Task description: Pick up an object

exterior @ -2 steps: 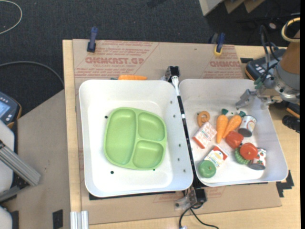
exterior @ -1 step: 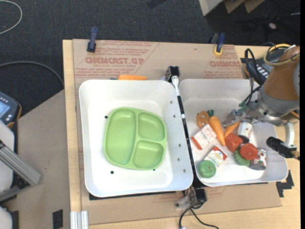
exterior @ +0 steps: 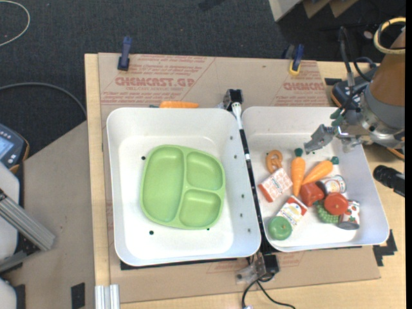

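- Two white bins side by side on the desk (exterior: 96,172): left bin (exterior: 122,172) has a green divided plate (exterior: 182,187), right bin (exterior: 367,179) has the toy food pile.
- Pile, mid to lower right bin: two carrots (exterior: 298,174) and (exterior: 318,170), pretzel (exterior: 275,159), red-white packet (exterior: 276,185), red tomato (exterior: 335,203), green apple (exterior: 280,227), small carton (exterior: 293,210). All lying in the bin, nothing lifted.
- Gripper (exterior: 320,139) sits above the upper part of the right bin, just up from the carrots, near the bin's top right corner.
- Fingers: cannot tell if spread or closed, too blurred; nothing visibly between them.
- Step, my read: approach, before any grasp.
- Next move: descend onto one item, likely a carrot as closest; items crowd and touch, so the fingers need a gap on both sides or they will shove neighbours.
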